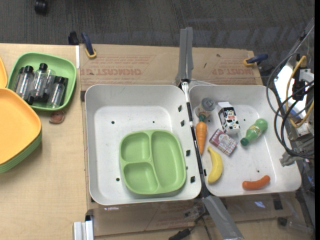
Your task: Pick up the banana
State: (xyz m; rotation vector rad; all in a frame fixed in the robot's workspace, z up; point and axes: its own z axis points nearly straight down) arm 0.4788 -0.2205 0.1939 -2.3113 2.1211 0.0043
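Observation:
The yellow banana (215,166) lies in the right bin (280,181), close to its left wall and towards the front. It is curved and runs roughly front to back. Its upper tip lies just below a pink packet (223,142) and beside the tip of a carrot (201,134). Nothing covers the banana.
The right bin also holds a green bottle (253,132), a small white carton (228,119), a grey round piece (207,104) and an orange sausage (256,183). A green divided plate (152,161) sits in the left bin (100,134). Cables (292,109) hang at the right.

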